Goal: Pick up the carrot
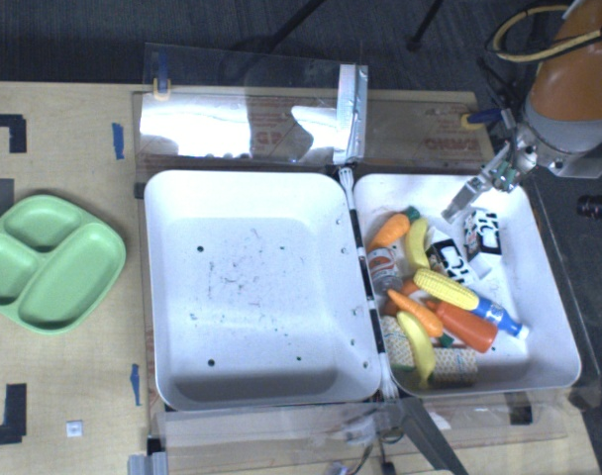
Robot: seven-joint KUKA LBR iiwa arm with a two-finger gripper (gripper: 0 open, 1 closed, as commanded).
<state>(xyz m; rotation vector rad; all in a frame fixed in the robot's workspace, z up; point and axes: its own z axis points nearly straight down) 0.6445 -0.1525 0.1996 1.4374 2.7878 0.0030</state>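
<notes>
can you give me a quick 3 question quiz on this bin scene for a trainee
1. True or false: the carrot lies in the left bin.
2. Multiple choice: what sits on the bench left of the bins? A) a green divided plate B) a red bowl C) a blue cup
3. Short answer: where is the gripper relative to the right bin?

Key:
1. False, it lies in the right bin, near its upper left.
2. A
3. Over the bin's upper part, right of the carrot, with nothing seen held.
</notes>
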